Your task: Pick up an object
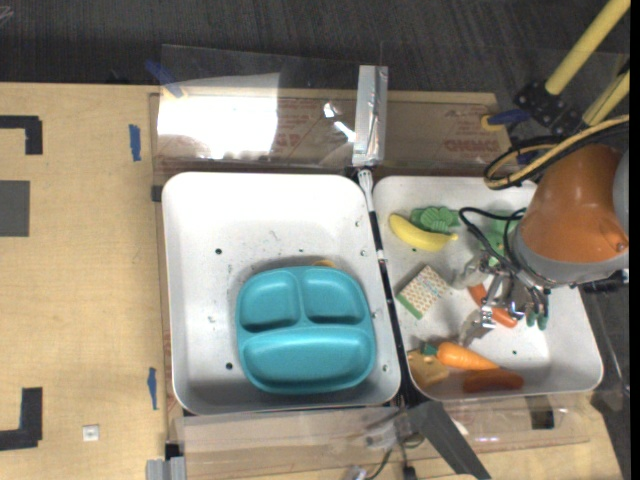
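Gripper position is recorded inside the right bin, lowered over the middle of its floor, toward the right wall. It is carried by the arm, whose orange band is seen above the bin's right side. The metal fingertips are pointed toward the bin's front-left; whether they are parted or closed cannot be told, since the wrist, cables and small orange and green parts overlap them. No object is seen clearly between them.

Contents of the right bin are listed as follows. A banana is laid near the back-left corner, with a green toy just behind it and touching it. A speckled block is placed close to the left wall, at mid-depth, apart from the fingertips. A carrot is laid along the front edge, its tip directed to the right, just in front of the fingertips. A brown item is set against the carrot's left end, near the front-left corner; its identity cannot be told.

A teal tray with three compartments is held in the left bin, toward the front edge and nearer the right wall.

Both bins are set side by side on the bench, their adjoining walls touching.
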You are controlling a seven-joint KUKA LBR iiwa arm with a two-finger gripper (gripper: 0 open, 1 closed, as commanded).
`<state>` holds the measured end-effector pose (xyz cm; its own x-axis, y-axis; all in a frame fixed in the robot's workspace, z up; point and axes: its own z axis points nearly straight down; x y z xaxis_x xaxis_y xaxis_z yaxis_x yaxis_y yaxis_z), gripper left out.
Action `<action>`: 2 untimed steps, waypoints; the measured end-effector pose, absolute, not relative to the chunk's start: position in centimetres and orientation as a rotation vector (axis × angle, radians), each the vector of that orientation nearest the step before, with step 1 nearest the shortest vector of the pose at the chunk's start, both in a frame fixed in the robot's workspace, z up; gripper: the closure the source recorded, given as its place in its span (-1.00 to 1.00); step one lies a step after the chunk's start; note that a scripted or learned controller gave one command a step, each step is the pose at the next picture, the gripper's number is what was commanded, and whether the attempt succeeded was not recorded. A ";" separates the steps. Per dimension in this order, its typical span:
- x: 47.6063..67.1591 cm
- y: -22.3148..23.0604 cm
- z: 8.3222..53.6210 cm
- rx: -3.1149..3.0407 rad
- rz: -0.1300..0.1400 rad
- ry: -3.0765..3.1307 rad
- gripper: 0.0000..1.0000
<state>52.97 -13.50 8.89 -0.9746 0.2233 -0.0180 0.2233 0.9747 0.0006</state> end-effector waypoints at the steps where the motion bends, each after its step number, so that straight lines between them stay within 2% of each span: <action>1: 52.9 -13.3 8.9 0.500 0.003 3.086 -1.00; 2: 53.5 -12.5 8.9 0.547 -0.005 3.080 -1.00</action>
<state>53.45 -12.52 8.87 -0.9387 0.3444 -0.0133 0.3445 0.9388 -0.0009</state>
